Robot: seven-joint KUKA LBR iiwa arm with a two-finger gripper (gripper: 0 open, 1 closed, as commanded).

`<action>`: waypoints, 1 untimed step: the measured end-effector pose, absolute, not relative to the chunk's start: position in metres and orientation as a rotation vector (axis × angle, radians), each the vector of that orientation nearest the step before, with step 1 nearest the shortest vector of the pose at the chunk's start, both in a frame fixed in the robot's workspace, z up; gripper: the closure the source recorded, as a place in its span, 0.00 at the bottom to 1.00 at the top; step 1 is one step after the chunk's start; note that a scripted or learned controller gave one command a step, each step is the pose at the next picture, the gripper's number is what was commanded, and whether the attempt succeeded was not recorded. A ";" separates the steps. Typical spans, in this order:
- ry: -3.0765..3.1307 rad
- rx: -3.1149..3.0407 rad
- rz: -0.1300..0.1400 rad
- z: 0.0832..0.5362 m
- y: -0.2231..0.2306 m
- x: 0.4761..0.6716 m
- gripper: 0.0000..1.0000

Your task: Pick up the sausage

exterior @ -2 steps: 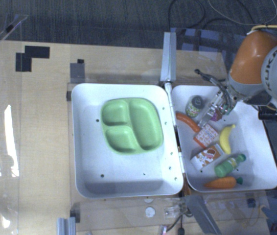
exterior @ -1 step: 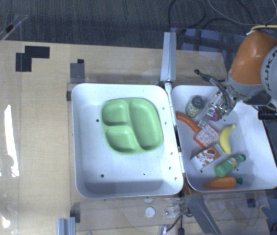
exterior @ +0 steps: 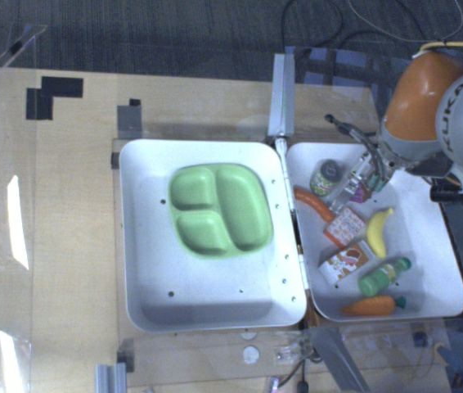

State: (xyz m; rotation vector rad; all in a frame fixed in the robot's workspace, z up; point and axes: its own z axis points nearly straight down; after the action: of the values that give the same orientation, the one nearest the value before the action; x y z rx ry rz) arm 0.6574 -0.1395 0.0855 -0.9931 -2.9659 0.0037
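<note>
The worktop (exterior: 68,219) is carrying two white bins side by side. The left bin (exterior: 146,293) is holding a green divided plate (exterior: 218,208), and the right bin (exterior: 440,244) is holding all the small goods. The arm (exterior: 436,109) is reaching in from the right over the far part of the right bin, with the gripper (exterior: 361,180) hanging above the bin floor between a small round can (exterior: 326,177) and the far right wall. Whether the gripper is spread or closed I cannot tell, and nothing can be made out in its grasp.

The sausage (exterior: 313,204), reddish-orange and slender, is lying at a slant against the left wall of the right bin, just below the can and just beside a small red-and-white packet (exterior: 346,227). A second red-and-white packet (exterior: 345,265), a banana (exterior: 378,230), a green bottle (exterior: 381,276) and a carrot (exterior: 369,305) are lying nearer the front.

The arm is probably approaching for the grasp, with the pick not yet made. To do it well, the gripper should be travelling left and toward the front until it is centred over the sausage's middle, turning so its closing line is crossing the sausage's short width. Coming down between can and packet is leaving little room, so a narrow, square descent is mattering most; the bin wall close behind is likely blocking one side if the approach is drifting left.
</note>
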 end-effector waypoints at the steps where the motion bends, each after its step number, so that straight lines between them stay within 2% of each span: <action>1: -2.957 -1.027 0.007 0.086 -0.137 0.657 0.00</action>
State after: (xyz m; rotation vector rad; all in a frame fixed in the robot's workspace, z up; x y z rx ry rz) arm 0.6571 -0.1371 0.0855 -1.0266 -2.9574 0.0070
